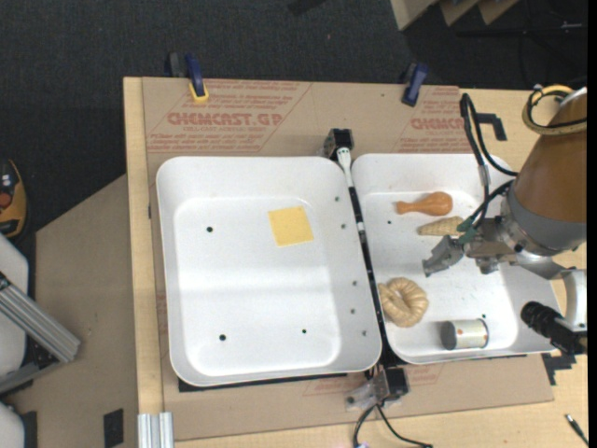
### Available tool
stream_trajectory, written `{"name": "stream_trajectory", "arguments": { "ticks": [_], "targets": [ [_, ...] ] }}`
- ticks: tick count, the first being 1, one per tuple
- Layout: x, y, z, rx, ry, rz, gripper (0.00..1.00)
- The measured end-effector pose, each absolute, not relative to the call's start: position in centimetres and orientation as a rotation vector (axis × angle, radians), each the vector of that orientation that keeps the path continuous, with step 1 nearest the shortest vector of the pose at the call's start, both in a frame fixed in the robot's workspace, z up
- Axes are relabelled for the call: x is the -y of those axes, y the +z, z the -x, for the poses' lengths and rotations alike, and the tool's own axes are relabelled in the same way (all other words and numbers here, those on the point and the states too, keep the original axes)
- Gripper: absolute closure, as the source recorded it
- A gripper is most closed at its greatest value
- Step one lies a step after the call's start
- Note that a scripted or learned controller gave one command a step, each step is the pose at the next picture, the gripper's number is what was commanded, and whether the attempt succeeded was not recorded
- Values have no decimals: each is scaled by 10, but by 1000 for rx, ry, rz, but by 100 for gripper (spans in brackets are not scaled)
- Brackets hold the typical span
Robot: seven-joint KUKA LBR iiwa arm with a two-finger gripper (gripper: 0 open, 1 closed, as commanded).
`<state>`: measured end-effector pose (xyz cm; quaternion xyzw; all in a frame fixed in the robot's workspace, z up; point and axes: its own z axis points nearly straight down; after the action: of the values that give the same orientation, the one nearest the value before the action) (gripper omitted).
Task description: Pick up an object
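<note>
My gripper [446,253] hangs over the right bin [494,171], near its middle. Its fingers stand open with nothing between them. One dark finger [436,265] points down-left. The other lies close to a tan cone [440,227], and I cannot tell whether they touch. An orange drumstick-shaped piece [424,203] lies just beyond the cone. A beige ring-shaped pastry [403,301] rests at the bin's near left. A grey cylinder [464,334] lies on its side by the front wall. A flat yellow square [290,225] lies in the left bin [187,278].
The arm's orange band [560,175] and grey wrist cover the right bin's right side, with black cables [478,147] looping above. A black divider [359,241] runs between the bins. Blue clamps [196,77] hold the cardboard base at the back.
</note>
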<state>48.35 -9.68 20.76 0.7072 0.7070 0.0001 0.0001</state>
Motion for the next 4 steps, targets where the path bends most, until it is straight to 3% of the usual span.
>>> {"name": "stream_trajectory", "arguments": {
  "ticks": [1, 2, 3, 4],
  "targets": [
    [91, 118, -477, -2228, -9, -2229, 0],
    [97, 101, -484, -2224, -3, -2226, 0],
    [103, 84, -529, -2220, 2, -2217, 0],
    [103, 95, -528, -2217, 3, -2219, 100]
  ]
}}
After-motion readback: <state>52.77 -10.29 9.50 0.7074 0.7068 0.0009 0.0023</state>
